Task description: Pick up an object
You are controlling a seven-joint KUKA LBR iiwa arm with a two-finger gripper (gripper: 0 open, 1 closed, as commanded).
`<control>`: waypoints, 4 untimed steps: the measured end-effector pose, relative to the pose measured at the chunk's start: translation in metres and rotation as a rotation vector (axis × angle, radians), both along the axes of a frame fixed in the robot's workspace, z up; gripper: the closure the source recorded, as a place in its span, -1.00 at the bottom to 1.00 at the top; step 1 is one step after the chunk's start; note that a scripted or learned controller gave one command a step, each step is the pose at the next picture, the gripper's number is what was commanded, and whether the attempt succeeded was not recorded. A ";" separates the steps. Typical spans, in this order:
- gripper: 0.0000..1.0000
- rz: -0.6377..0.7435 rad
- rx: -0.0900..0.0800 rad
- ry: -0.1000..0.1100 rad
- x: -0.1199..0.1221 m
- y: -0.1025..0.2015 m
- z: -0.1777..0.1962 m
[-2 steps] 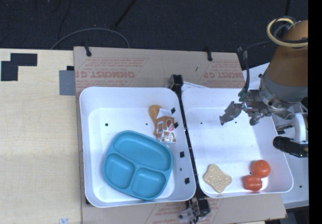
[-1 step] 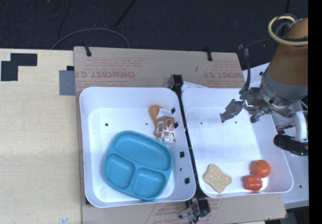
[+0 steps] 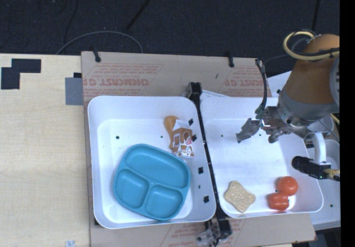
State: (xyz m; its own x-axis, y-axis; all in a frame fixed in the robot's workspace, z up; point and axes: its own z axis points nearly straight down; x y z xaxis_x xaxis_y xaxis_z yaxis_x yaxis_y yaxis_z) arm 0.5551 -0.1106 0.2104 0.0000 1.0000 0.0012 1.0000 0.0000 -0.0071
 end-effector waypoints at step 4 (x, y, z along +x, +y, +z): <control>1.00 0.001 -0.001 -0.009 0.011 0.005 -0.021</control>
